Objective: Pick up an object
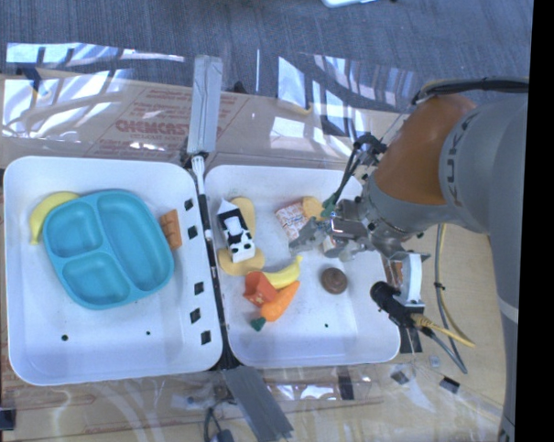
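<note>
My gripper (320, 234) hangs low over the right bin (345, 342), at the end of the grey arm with the orange band. It is just right of a white and pink packet (290, 218) and a small tan piece (312, 206). A brown round object (334, 280) lies just below the gripper. To the left lie a yellow banana (286, 274), a red piece (256, 286) and an orange carrot (278, 303). A black and white cow toy (236, 232) rests on a yellow piece (228, 259) near the bin's left wall.
The left bin (34, 333) holds a blue divided plate (106, 247), a yellow banana (46, 210) tucked under its upper left edge, and a small orange block (171, 227). A metal divider (202, 249) runs between the bins. Cables (442, 328) hang off the arm at right.
</note>
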`<state>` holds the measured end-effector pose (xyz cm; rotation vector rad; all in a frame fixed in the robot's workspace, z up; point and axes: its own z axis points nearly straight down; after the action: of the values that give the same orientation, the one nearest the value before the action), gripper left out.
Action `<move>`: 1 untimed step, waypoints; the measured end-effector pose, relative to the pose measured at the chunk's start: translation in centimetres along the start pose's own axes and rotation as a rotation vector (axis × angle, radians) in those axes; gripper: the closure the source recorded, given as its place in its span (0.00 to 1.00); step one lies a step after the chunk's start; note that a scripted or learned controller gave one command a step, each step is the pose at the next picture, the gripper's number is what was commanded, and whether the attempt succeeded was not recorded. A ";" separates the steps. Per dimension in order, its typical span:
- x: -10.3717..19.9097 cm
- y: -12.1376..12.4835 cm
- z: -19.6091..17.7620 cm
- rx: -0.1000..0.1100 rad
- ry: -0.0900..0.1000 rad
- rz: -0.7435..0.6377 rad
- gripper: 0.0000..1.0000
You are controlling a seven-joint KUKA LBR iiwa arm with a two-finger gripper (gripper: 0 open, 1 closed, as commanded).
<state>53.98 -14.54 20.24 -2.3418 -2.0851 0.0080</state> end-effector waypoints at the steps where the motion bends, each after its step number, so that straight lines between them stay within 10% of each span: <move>1: 0.3 0.4 11.1 -0.006 0.000 -0.031 0.00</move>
<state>54.30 -14.29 9.16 -2.3128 -2.1237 0.0014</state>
